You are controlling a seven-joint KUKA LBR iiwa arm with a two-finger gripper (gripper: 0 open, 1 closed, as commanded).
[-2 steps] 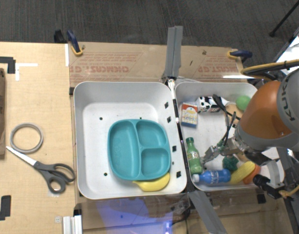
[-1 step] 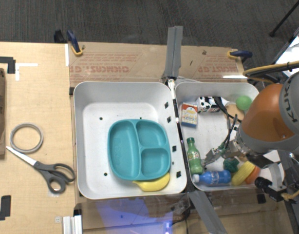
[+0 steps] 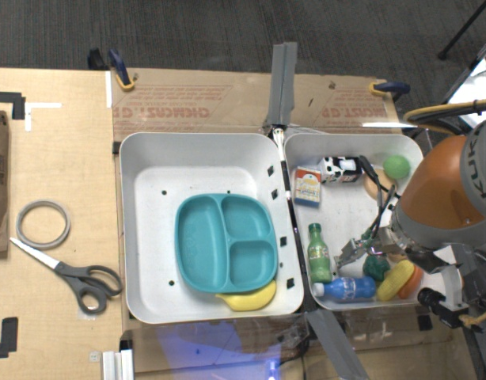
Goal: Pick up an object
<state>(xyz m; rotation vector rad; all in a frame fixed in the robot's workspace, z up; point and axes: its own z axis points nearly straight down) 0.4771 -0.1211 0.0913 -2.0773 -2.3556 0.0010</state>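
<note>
Over the right bin (image 3: pixel 350 145), the gripper (image 3: pixel 362 249) is seen low above the bin floor, with its metal fingers spread apart and nothing held between them. Just beside it, at the near wall, a dark green object (image 3: pixel 377 267), a yellow object (image 3: pixel 395 279) and an orange one (image 3: pixel 410 282) are crowded together. A green bottle (image 3: pixel 318 254) is standing at the left wall of this bin, and a blue bottle (image 3: pixel 347 289) is laid on its side below it. Further back, a small carton (image 3: pixel 308 187), a black-and-white cow toy (image 3: pixel 340 169) and a green ball (image 3: pixel 396 167) are found. The left bin (image 3: pixel 148 212) is occupied by a teal divided plate (image 3: pixel 225 241), and a banana (image 3: pixel 251 298) is touching its near edge. Scissors (image 3: pixel 73 274) and a tape roll (image 3: pixel 43 223) are placed on the bench at the left.
</note>
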